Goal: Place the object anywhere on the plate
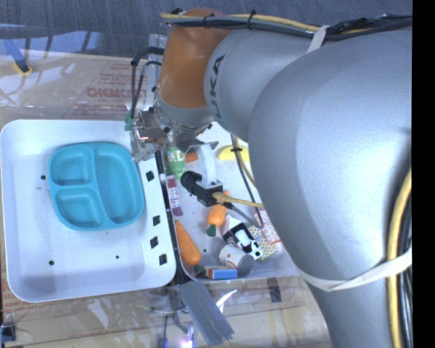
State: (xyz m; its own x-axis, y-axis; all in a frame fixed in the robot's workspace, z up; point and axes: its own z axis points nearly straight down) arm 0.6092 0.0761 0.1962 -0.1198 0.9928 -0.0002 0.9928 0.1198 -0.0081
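The arm [326, 143] is big, round and grey; an orange band [188, 56] wraps it; yellow and black cables [275, 24] run along it.

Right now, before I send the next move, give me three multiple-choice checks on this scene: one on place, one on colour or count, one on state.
1. Where does the plate lie?
A. In the left bin
B. In the right bin
C. On the bench outside both bins

2. How many compartments does the plate have?
A. Two
B. Three
C. Five

3. What lies on the plate?
A. An orange carrot
B. A green bottle
C. Nothing, it is bare

Key: 1 A, the blue plate sits on the left bin's white floor. 2 B, its ridges part one long section from two smaller ones. 3 C, the carrot and the other clutter lie in the right bin.
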